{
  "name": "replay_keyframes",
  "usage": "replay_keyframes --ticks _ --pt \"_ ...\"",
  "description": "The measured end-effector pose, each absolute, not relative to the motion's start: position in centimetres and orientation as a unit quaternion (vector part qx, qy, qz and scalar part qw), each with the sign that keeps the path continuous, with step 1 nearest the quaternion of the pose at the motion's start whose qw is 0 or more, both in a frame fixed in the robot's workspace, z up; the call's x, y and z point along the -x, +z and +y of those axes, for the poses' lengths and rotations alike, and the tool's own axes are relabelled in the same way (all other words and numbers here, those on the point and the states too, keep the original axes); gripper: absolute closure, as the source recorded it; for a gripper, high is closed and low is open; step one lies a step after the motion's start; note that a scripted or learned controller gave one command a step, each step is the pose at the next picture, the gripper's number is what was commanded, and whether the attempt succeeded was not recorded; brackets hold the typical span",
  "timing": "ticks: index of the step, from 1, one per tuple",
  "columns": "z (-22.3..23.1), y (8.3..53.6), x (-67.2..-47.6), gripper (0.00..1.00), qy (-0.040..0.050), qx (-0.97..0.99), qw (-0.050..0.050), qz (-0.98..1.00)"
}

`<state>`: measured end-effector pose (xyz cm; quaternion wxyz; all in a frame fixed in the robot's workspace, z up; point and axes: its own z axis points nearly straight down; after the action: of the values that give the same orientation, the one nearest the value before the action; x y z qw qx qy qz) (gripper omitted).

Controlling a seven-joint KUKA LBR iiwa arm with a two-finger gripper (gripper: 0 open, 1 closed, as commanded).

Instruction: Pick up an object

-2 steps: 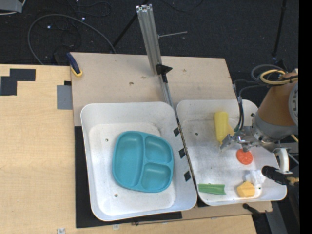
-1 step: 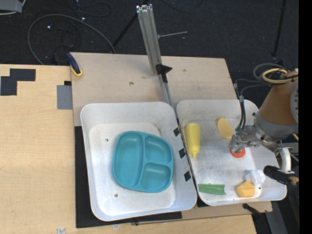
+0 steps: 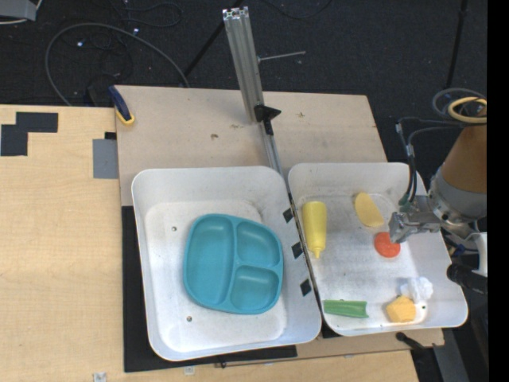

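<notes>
Small round orange-red plastic toy [image 3: 387, 247] sits right of centre in the frame, in the right white bin [image 3: 350, 173]; it looks light, stiff and a bit slick, so a pinch across its widest middle seems safest; the end effector [image 3: 406, 225] hovers just above and beside it, and whether its jaws are parted I cannot tell; nothing visibly held; a pale yellow oval toy [image 3: 368, 209] lies near, a yellow squeeze bottle [image 3: 314, 225] further left.
</notes>
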<state>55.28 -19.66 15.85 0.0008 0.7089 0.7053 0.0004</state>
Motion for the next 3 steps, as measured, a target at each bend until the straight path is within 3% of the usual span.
replay_keyframes --ticks 2,3 --pt "-20.5 24.7 -56.1 1.0 0.0006 -0.707 0.002 0.707" --pt "-15.4 23.5 -56.3 1.0 -0.0004 -0.705 -0.002 0.709"
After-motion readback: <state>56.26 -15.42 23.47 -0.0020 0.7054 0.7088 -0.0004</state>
